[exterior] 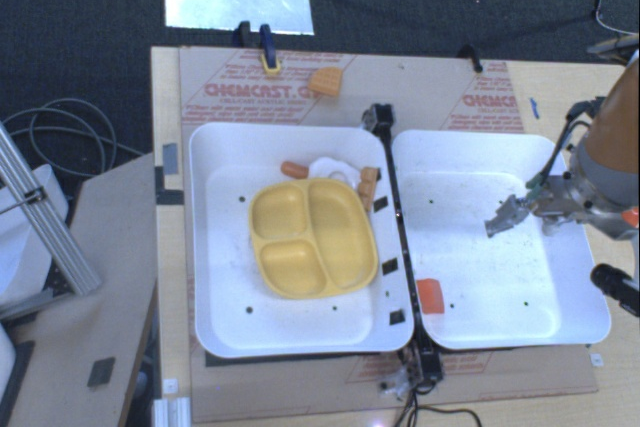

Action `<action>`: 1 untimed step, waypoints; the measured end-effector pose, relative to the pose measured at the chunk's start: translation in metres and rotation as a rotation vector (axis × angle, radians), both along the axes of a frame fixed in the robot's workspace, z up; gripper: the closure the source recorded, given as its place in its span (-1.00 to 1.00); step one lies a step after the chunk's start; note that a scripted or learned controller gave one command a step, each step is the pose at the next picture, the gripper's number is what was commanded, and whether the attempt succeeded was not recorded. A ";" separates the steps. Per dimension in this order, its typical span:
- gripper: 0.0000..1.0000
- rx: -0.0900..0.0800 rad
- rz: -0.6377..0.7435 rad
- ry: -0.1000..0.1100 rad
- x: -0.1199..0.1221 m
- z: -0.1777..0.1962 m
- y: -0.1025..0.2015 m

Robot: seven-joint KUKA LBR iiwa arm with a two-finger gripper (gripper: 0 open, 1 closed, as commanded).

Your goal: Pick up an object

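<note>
My gripper (498, 223) hangs over the right bin (560, 325), a little right of its middle, pointing left. An orange-red block (429, 295) lies on that bin's floor near the front left corner, well apart from the gripper. In the left bin (215, 315) a yellow divided plate (310, 240) lies flat. Behind the plate are a small orange sausage shape (294, 170), a white piece (331, 171) and a tan block (368, 186) by the right wall.
A tan-orange object (325, 81) sits on the bench board behind the bins. A blue and yellow clamp (268, 51) grips the board's far edge. A black divider clip (379, 117) stands between the bins. The arm's grey body (610, 155) rises at the right.
</note>
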State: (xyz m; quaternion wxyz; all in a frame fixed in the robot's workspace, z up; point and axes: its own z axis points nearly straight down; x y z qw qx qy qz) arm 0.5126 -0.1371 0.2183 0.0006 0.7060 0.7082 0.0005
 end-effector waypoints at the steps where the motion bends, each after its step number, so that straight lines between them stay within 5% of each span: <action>1: -1.00 0.001 0.009 -0.018 -0.005 0.142 0.066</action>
